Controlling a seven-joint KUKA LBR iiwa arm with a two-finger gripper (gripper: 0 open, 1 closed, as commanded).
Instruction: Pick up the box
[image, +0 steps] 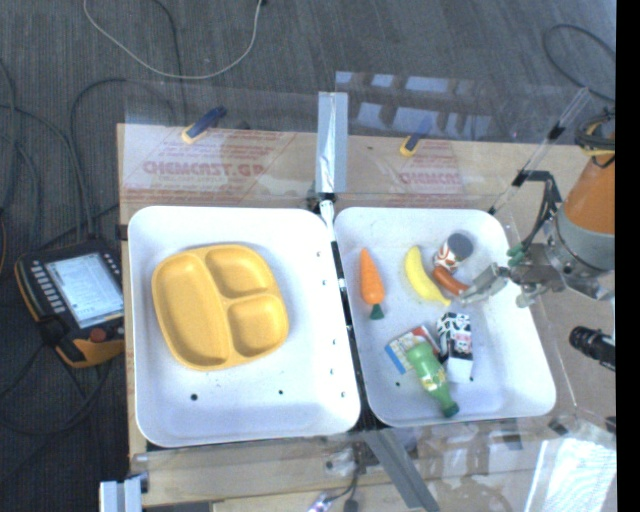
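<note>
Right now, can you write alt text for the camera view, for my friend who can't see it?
The robot's claw hangs over the right edge of the right white bin, which holds a carrot, a banana, a can, a green bottle, and a small black-and-white box. The left bin holds a yellow divided plate.

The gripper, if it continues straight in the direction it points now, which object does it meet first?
The gripper points toward the view's left, across the right bin. The first thing in that line looks to be the small can lying next to the banana. Its height above them is unclear, so it might pass over.
</note>
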